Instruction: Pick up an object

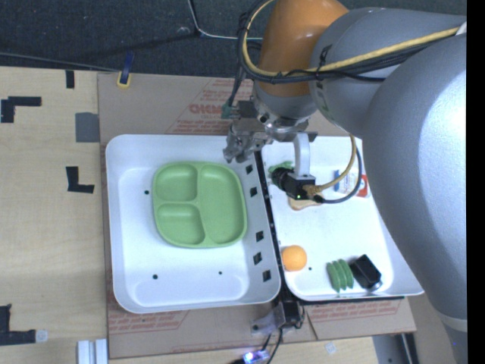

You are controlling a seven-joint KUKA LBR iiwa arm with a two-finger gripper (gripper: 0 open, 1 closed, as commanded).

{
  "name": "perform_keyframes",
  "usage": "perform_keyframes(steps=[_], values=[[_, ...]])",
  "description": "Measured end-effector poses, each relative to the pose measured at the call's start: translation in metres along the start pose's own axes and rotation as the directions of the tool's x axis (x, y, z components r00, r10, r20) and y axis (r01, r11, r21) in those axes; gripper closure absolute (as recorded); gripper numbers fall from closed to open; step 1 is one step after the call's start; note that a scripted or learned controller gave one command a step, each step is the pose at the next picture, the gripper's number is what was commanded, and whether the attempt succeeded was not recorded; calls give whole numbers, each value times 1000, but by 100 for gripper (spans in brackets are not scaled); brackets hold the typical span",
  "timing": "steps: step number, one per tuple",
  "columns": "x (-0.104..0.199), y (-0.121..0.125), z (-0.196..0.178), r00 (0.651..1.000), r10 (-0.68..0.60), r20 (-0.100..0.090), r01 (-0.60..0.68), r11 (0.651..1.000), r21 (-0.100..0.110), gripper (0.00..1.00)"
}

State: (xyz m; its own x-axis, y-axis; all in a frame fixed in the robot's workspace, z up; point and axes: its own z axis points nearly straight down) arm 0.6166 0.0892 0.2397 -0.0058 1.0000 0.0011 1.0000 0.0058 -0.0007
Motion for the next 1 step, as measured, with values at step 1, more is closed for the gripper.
perform_keyframes(steps=[1], values=[[-3, 0, 0, 1000, 3, 2, -3, 1000, 1, 0]])
